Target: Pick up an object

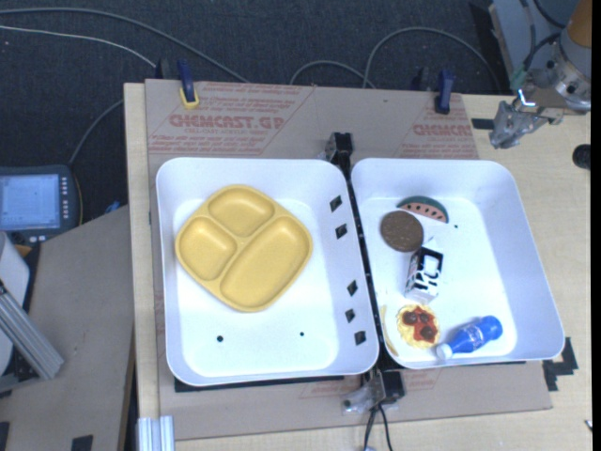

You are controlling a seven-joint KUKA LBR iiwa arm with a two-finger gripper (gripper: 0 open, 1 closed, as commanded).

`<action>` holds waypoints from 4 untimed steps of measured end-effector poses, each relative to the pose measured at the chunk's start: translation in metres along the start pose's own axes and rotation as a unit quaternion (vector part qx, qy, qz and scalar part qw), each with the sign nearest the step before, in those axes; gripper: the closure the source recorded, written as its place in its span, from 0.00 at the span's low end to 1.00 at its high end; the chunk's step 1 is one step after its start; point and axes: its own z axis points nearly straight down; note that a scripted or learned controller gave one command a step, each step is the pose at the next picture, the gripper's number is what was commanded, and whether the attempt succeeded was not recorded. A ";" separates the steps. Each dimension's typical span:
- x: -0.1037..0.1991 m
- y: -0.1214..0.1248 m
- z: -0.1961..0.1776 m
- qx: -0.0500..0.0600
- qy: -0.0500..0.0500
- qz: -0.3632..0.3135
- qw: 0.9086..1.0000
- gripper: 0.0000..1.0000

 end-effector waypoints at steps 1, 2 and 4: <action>0.041 -0.014 0.002 0.004 0.002 -0.001 1.000 1.00; 0.096 -0.025 0.003 0.004 0.003 -0.002 1.000 1.00; 0.183 -0.073 0.014 0.005 0.002 -0.002 1.000 1.00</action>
